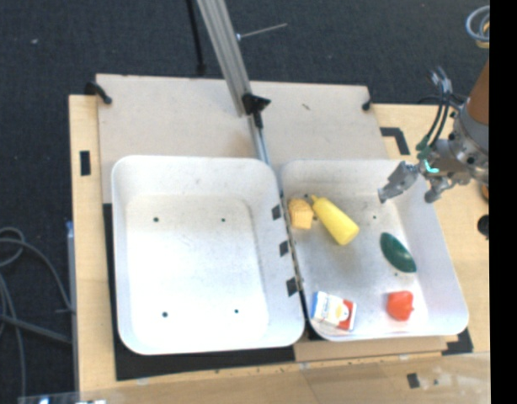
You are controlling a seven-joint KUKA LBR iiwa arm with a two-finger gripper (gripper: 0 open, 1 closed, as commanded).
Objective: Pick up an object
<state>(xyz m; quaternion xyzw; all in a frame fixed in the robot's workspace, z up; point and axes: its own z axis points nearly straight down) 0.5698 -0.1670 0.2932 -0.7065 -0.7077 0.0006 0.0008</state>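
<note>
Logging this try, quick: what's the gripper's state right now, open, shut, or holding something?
Gripper: open, holding nothing, above the right bin's far right corner.

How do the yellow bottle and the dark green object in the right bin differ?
The yellow bottle is bright and elongated; the dark green object is darker and a flatter oval. The yellow bottle lies near the bin's upper middle, beside a small tan item; the dark green object sits alone, closer to the right wall. Both lie slanted the same way.
</note>
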